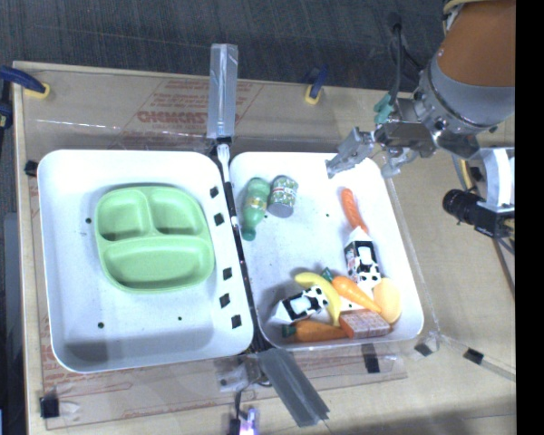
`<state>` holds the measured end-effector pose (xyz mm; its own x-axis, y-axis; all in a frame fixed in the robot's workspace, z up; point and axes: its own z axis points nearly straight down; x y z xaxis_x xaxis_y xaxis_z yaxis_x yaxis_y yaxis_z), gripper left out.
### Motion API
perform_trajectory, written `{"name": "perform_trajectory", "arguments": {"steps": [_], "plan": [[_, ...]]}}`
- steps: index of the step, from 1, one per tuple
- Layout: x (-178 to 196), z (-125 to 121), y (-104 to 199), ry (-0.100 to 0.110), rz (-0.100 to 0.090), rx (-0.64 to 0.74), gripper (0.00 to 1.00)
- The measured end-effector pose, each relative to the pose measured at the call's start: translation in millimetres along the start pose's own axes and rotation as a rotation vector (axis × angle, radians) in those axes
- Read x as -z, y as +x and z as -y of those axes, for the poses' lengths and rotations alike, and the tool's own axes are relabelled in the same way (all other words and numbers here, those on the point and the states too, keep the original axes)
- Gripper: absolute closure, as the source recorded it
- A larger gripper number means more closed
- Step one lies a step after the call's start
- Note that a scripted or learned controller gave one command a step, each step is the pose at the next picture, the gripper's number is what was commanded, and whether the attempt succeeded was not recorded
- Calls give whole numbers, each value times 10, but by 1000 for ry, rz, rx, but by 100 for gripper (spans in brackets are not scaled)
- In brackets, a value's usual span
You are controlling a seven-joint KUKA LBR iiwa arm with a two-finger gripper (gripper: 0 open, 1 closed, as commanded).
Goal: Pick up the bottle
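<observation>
Green and lying on its side, the bottle (252, 207) rests in the right bin (399, 225) near its upper left corner, close against the divider, with a small can (283, 195) just beside it. At the bin's upper right rim the tool (344, 161) hangs released, its fingers spread with nothing between them, well apart from the bottle. A green sectioned plate (154, 238) sits in the left bin (63, 333).
</observation>
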<state>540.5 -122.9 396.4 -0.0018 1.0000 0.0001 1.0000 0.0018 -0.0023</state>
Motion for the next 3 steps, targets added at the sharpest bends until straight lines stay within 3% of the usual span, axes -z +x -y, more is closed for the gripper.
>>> {"name": "perform_trajectory", "arguments": {"steps": [1,2,3], "plan": [[-1204,-1131,-109,1,0,204,0],[-884,-1078,-36,-1,1,151,0],[-2528,-1089,-45,2,0,233,0]]}}
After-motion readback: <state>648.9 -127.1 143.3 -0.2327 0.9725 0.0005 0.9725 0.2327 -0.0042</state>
